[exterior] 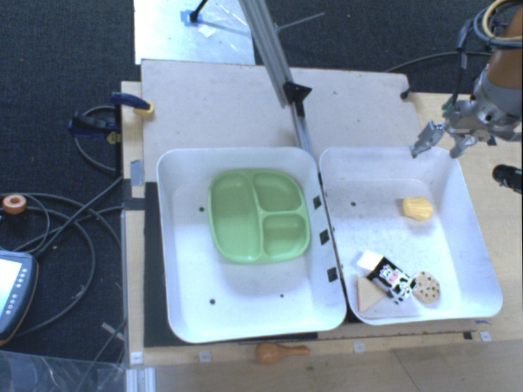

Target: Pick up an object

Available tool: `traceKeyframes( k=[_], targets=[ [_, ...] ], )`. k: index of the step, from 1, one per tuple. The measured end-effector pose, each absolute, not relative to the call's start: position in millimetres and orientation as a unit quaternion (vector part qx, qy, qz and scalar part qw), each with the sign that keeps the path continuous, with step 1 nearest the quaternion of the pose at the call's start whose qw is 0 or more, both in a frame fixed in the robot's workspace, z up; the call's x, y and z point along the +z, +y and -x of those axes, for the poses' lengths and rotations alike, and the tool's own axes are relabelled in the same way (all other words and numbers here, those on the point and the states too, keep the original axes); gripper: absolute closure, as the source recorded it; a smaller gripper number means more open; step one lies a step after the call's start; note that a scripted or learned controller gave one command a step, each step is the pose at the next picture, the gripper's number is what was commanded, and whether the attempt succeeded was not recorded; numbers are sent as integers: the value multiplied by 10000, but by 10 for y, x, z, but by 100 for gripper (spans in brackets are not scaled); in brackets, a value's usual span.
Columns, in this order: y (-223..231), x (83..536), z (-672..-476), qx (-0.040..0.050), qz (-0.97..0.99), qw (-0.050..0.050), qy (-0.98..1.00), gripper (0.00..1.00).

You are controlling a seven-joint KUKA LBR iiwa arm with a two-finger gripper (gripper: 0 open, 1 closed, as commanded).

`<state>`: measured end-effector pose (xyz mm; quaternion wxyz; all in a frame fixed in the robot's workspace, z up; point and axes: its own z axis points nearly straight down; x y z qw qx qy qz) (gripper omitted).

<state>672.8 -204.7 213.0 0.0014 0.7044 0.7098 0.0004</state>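
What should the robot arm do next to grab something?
Probably swing the gripper toward the yellow piece and lower over it. The gripper sits open at the far rim of the right bin, holding nothing. The yellow piece is the nearest thing and lies alone, while the carton, cookie and wedge crowd together at the near edge.

A blue-handled clamp (122, 103) grips the bench's left edge, with black cables (73, 227) looping over the dark floor beside it. A tablet-like device (15, 291) lies at the far left, an orange-capped knob (14, 203) above it. A slanted metal pole (270, 43) crosses the pale board.
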Motion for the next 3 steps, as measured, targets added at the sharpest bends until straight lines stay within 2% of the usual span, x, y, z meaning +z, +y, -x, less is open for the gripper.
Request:
traceKeyframes(
  k=[1,3],
  targets=[
    [-2050,2130,-6726,-1,-7041,14,7101,0],
    [-1939,1264,-6707,-6,-7043,-6,7099,0]
  ],
)
